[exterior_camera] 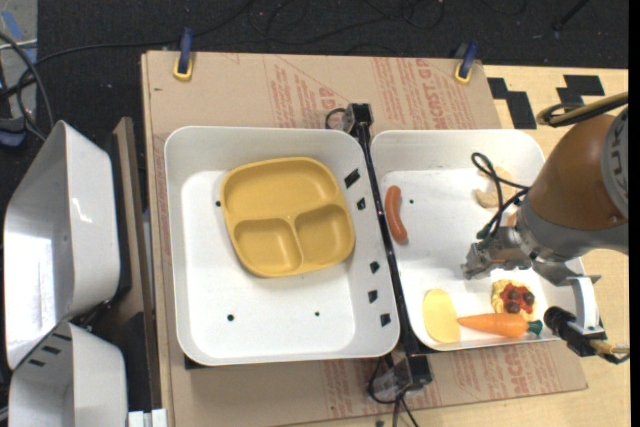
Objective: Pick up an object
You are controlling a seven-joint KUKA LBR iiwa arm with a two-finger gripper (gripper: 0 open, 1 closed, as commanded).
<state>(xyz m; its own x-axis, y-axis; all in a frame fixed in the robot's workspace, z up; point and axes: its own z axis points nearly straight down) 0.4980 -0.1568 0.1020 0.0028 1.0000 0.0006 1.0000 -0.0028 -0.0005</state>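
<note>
Orange carrot (492, 323), green-tipped, beside pale yellow slice (439, 315); tool (484, 260) above, finger state unclear.

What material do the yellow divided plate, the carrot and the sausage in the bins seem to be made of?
Yellow divided plate: likely moulded plastic, matte, one even colour with soft rounded ridges.
Carrot: probably toy plastic, smooth, uniformly orange.
Sausage: seemingly plastic or rubber, with a slight shine; too small to be sure.
</note>
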